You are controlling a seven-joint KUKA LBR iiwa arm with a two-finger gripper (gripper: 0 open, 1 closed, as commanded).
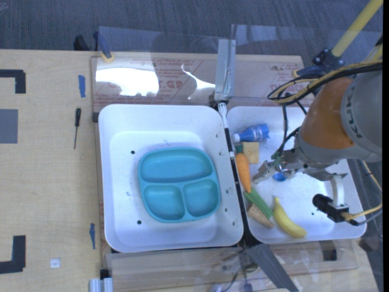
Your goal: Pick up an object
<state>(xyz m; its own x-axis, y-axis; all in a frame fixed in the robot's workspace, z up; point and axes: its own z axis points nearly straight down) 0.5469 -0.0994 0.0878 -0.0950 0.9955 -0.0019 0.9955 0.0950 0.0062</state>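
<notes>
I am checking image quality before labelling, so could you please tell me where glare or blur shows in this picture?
In the camera view, strong white glare lies on the clear panel behind the left bin; the blue tray is evenly lit and sharp; the gripper over the right bin looks slightly soft, so small detail there is hard to read.

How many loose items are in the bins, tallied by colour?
Teal: 1, divided plate
Orange: 1, carrot
Yellow: 1, banana
Blue: 2, bottle, small piece by the gripper
Green: 1, vegetable
Total: 6
</notes>
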